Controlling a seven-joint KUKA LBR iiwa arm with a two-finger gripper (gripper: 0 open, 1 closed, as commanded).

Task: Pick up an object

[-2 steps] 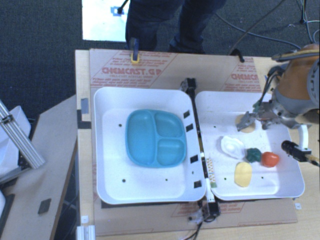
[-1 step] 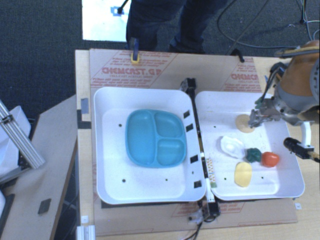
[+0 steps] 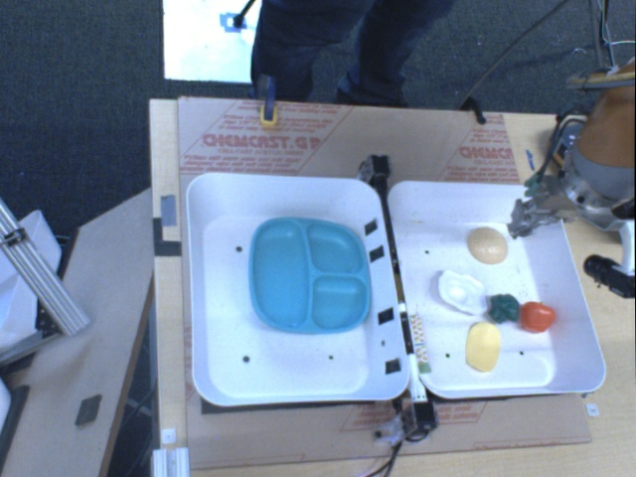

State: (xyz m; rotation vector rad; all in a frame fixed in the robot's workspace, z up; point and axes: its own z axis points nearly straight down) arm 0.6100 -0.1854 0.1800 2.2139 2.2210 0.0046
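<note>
Looking down on the tabletop, I take the right-hand white bin as my landmark. The arm comes in over that bin's far right corner, and its gripper hangs above the bin's upper right area, just beside a tan egg-shaped object that lies below and to the left of it. I see nothing between the jaws; whether they are released or clenched I cannot tell from this slant.

Nearer the bin's middle sits a white crumpled-looking piece. Toward the bin's near side from it lies a dark green lump, touching or almost touching a red-orange tomato-like object on its right. A pale yellow rounded piece rests closest to the bin's near edge.

Left of my landmark, touching it along a shared rim, is the other white bin, which holds a blue divided plate with three compartments. Beyond the bins, a person in dark trousers stands at the far edge of the tabletop.
</note>
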